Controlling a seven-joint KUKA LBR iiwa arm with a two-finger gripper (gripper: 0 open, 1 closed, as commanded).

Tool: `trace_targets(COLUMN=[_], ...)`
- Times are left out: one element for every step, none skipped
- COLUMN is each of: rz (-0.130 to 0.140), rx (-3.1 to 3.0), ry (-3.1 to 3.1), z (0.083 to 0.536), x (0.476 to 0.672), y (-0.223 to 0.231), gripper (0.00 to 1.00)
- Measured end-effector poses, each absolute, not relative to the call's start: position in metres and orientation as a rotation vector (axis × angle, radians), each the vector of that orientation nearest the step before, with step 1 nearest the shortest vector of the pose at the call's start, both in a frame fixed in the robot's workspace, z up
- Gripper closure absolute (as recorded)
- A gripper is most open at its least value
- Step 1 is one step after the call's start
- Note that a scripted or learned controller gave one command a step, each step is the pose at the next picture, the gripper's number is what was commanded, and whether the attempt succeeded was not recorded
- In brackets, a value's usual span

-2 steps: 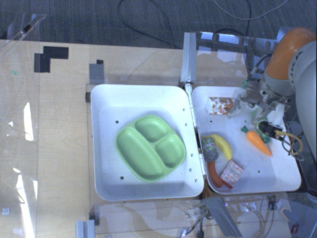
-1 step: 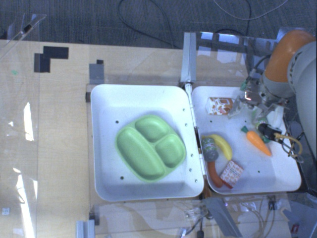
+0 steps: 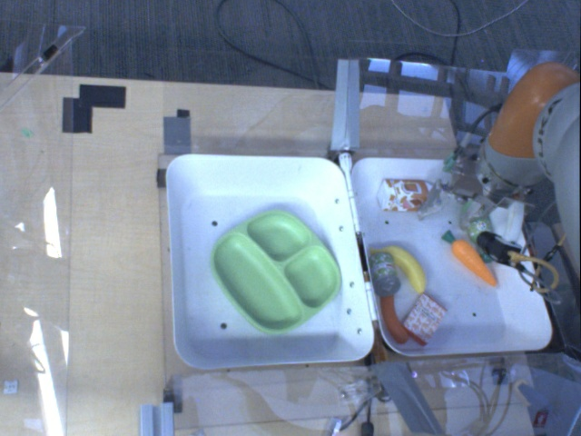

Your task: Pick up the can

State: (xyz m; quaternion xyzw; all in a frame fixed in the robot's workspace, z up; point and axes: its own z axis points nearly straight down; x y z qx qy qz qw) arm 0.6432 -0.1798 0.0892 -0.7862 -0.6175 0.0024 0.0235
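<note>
We looked down on a pale bench [image 3: 109, 271] bearing two white bins. The left bin [image 3: 195, 339] held a green divided plate [image 3: 277, 269]. The right bin [image 3: 513, 325] held everything else. The arm [image 3: 536, 107] reached in from the right over that bin's far right corner.

Its gripper [image 3: 454, 184] hung low at the far side of the right bin. From this slant we could not tell whether it was open or closed, and nothing showed clearly in its hold.

In the near left part of the bin lay a banana [image 3: 408, 268], with a grey-green lump [image 3: 384, 272] touching its left side. A carrot [image 3: 474, 262] lay towards the right. A red piece [image 3: 397, 323] and a small patterned packet [image 3: 424, 315] sat close together by the near wall.

The can [image 3: 404, 194] lay in the far left corner of the right bin, just left of the gripper and apart from the other items. It seemed to be on its side, showing a white and orange label.

We judged the can to be small, stiff and fairly light, with a smooth wall that could slip or roll. A hold across the middle of its round body looked best to us, squeezing both sides evenly. The walls at that corner left little room, so a reach from above seemed safest.
</note>
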Motion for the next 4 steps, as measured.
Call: trace_targets(rz=[0.054,0.061,0.053,0.050], rx=[-2.328,-2.369,-2.318,-2.300], ry=[-1.992,-1.950,-2.010,-2.032], z=[0.0880,0.0877,0.0875,0.0875], x=[0.6600,0.6592,0.6599,0.6604], y=[-0.1852,-0.1827,-0.1852,-0.1862], gripper=[0.00,0.00,0.00,0.00])
